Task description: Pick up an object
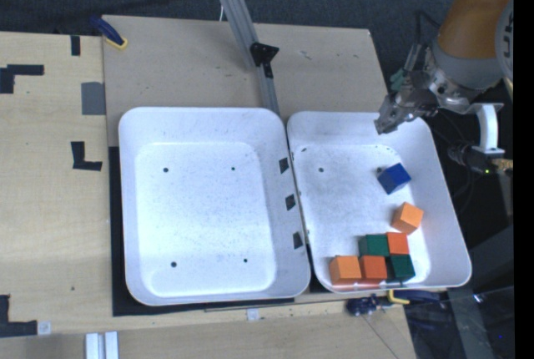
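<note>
1. The gripper hangs over the far rim of the right bin, tilted down and inward, with nothing visibly between its tips. Open or closed? I cannot tell from this angle; the tip is a dark blur.

2. Closest candidate: the blue block, just below the gripper toward the near side, sitting alone on the bin floor and turned at a slant.

3. Further on in the same direction, the orange block sits tilted near the bin's right wall, also on its own.

4. Beyond that, at the near end, a tight cluster of orange and green blocks, packed touching one another. Awkward to get fingers around.

5. My read: these are small rigid cubes, probably light, with flat faces that should not crush or deform.

6. Best bet looks like the blue one, taken across two opposite flat faces, with the wrist turned to match its slant.

7. The left bin lies well away to the side.
</note>
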Tool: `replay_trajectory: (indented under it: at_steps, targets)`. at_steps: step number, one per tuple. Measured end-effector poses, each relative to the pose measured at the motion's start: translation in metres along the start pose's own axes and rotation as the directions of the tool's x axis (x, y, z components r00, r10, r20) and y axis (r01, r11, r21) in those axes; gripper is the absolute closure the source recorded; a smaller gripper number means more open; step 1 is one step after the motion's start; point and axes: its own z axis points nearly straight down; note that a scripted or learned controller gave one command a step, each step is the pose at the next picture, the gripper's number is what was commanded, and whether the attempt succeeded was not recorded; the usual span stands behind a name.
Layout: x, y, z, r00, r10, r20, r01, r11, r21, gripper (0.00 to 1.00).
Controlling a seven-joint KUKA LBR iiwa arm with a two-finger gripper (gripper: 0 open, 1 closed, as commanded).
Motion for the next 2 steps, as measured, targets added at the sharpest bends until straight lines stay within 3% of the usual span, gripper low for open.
replay_trajectory:
  at_steps: [2]
  targets:
    - [0.103,-0.009,0.006,1.0,-0.001,-0.001,0.001,1.0,0.001,1.0]
